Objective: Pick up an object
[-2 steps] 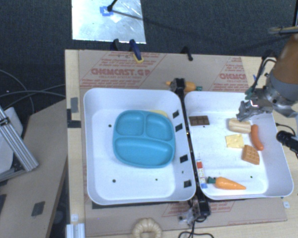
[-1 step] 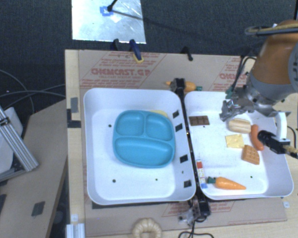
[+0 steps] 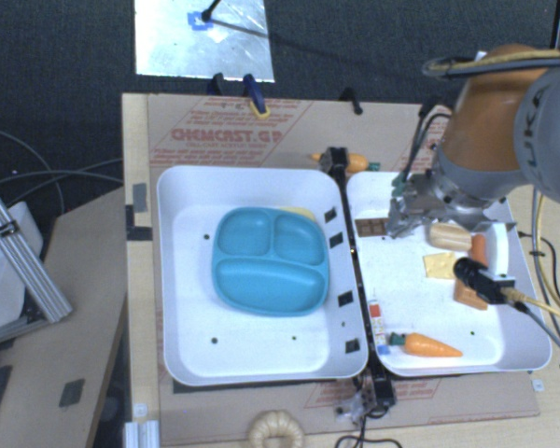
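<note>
Right of the blue tray (image 3: 266,259), the claw (image 3: 403,220) is hanging over the other bin (image 3: 401,292), can't tell if it's open or holding anything.

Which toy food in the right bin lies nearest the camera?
The orange carrot, alone by the near wall of the bin; the cheese slice and the rest lie further back.

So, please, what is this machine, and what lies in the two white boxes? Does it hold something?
This is one robot arm, grey and orange, reaching in from the right. A single camera fixed above the bench looks down at a slant. The arm's end effector hangs over the right bin, which contains a toy carrot, a yellow slice and other small pieces. The left bin contains a blue divided plate. Whether anything is held, the picture does not show.
</note>
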`<state>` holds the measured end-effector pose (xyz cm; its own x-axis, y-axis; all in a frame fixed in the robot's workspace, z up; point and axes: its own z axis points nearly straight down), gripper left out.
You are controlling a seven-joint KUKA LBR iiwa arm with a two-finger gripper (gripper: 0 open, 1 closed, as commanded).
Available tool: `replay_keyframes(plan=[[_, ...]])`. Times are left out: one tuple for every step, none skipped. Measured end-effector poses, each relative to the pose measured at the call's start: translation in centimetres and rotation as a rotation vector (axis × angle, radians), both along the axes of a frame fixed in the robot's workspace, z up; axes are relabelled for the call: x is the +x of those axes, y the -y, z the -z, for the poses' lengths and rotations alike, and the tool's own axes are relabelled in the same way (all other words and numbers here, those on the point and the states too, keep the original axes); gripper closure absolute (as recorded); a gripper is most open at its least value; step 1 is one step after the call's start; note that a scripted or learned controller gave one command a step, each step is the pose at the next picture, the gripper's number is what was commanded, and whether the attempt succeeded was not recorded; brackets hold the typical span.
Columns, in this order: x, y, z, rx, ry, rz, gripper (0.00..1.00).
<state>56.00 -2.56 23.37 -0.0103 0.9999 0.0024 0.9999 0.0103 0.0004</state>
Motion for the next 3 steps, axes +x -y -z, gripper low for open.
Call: replay_keyframes(plan=[[-1.1, -4.4, 0.2, 0.0, 0.0, 0.001, 1.0], [-2.0, -5.2, 1.7, -0.002, -0.001, 0.004, 1.0], [-1.8, -5.5, 1.8, -0.002, 0.001, 0.004, 1.0]])
